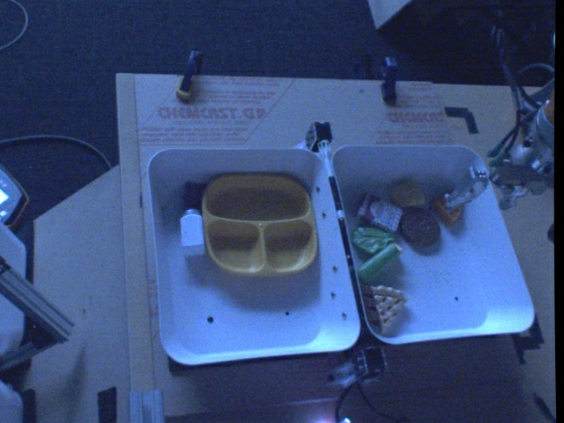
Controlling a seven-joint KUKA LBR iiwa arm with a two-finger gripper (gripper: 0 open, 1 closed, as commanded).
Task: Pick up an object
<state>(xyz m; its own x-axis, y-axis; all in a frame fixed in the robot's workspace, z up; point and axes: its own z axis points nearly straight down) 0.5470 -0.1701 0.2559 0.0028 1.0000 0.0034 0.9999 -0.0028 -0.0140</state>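
Faintly, "CHEMCAST GP" printed on bench [220,111]; fingers [509,183] at right bin [493,271] rim, state unclear

A yellow divided tray [259,225] and a small white bottle [192,233] are being carried by the left bin [231,335]. Toy foods are being held along the right bin's [480,291] left edge. The gripper [478,181] is being positioned at its far right corner.

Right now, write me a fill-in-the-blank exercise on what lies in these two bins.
1. The yellow divided tray lies in the ____ bin.
2. The small white bottle stands just ____ of the tray.
3. The green item lies in the ____ bin.
4. The gripper hangs over the right bin's ____ corner.

Missing words: left; left; right; upper right
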